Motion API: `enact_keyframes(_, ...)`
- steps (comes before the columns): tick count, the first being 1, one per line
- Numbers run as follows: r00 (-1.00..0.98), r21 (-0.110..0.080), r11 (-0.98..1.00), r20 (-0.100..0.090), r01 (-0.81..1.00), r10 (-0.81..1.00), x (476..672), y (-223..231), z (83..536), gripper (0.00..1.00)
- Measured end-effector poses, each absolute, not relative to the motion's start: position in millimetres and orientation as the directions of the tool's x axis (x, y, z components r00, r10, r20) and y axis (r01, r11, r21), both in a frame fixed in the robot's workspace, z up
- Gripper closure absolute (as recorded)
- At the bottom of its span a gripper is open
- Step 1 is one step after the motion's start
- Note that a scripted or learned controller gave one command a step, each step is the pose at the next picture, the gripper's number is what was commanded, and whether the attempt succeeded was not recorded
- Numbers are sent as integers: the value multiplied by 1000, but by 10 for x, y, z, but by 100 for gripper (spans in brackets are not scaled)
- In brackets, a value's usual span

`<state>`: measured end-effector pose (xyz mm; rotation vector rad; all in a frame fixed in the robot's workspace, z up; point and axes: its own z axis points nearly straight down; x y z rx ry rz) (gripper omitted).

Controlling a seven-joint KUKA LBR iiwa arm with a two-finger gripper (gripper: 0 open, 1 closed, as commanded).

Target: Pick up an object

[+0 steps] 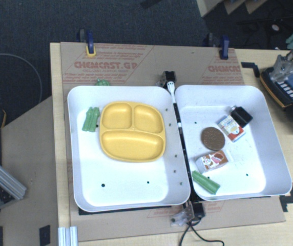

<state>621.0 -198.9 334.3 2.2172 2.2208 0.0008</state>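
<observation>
The printing on the two small packets, the red-and-white one [231, 127] and the one lying flat [212, 161], is too small to read. A green piece [102, 83] (half hidden) peeks from behind the left bin's rim [75, 137].

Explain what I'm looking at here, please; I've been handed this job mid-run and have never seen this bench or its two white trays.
This is one fixed camera above a bench, looking down at a slant. Two shallow white bins sit side by side on a brown board. The left bin holds a yellow divided plate and, beside the plate's left edge, a green piece. The right bin holds a brown round disc, two small red-and-white packets, a black block and a second green piece near its front left corner. Nothing has been lifted; all the objects lie in the bins.
</observation>
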Motion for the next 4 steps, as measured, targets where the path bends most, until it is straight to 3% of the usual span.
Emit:
enact_keyframes(1, -5, -6, 5, 4, 1000, 1000, 5713, -1334, 2929, 100)
enact_keyframes(2, -4, -14, 4, 6, 1000, 1000, 5117, -741, 2077, 100)
enact_keyframes(3, -11, 10, 10, 3, 1000, 1000, 5024, 25, 2976, 100)
enact_keyframes(4, 6, -6, -6, -1, 1000, 1000, 4776, -537, 2585, 100)
